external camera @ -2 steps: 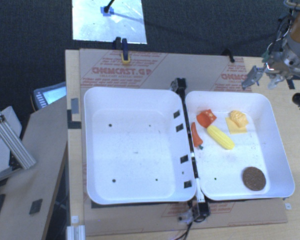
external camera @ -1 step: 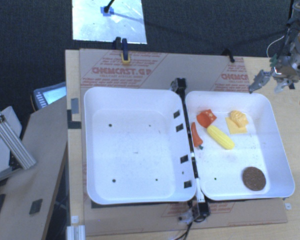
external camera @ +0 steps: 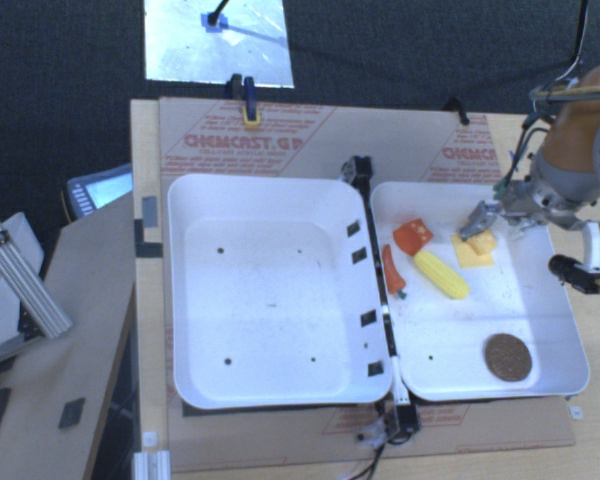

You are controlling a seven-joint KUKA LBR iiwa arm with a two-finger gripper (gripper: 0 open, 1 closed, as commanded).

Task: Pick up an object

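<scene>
Brown cookie [external camera: 507,356] lies nearest; pincer [external camera: 475,230], grip state indiscernible, touches yellow cheese block [external camera: 477,251] beside corn cob [external camera: 441,274].

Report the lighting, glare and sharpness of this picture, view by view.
Camera view: even, soft light, with faint shadows under the corn and brown disc; strong glare on the shiny sheet at top; white bins bright, nearly washed out; the gripper and orange-banded arm look slightly blurred; the dark backdrop loses detail.
</scene>
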